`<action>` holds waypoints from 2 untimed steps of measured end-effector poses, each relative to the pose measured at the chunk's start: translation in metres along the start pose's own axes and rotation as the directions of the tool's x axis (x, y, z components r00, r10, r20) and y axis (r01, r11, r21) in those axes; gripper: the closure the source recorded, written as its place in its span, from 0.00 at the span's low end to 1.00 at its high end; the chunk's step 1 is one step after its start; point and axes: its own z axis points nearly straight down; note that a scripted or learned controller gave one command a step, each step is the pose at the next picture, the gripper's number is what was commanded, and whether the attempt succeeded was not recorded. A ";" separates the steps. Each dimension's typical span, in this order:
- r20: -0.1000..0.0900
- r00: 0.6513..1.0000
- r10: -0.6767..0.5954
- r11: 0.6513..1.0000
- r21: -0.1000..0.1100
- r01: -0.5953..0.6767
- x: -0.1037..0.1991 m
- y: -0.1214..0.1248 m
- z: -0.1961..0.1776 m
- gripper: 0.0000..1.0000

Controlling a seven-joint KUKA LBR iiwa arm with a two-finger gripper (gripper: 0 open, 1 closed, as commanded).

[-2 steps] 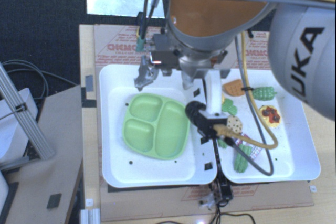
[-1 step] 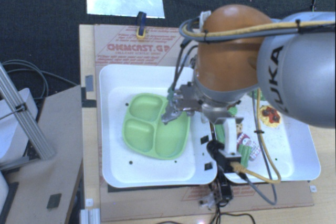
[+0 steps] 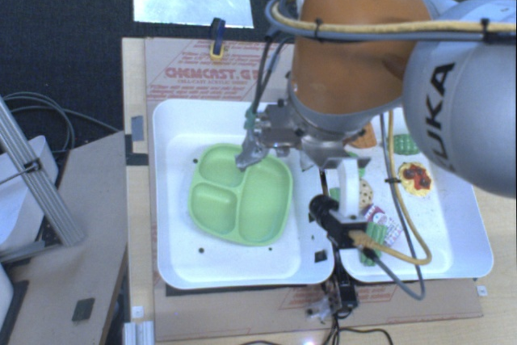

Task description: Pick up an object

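Camera view: a tan counter [image 3: 137, 198] on dark carpet holds two white bins. A green divided plate [image 3: 241, 194] lies in the left bin [image 3: 174, 174]. The end effector [image 3: 250, 151] hangs over the plate's upper edge; its opening can't be judged. Small toys sit in the right bin [image 3: 460, 230].

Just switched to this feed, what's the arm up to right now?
The arm is reaching in over the two white bins, with its gripper down at the upper edge of the green divided tray in the left bin. Nothing visibly sits between its fingers. Small printed items lie in the right bin.
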 end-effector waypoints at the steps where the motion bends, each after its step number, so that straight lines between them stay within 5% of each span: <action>1: 0.005 1.000 -0.001 1.000 0.015 0.001 0.055 0.003 0.138 0.00; 2: 0.006 1.000 0.013 1.000 0.012 -0.013 -0.039 -0.002 0.191 0.00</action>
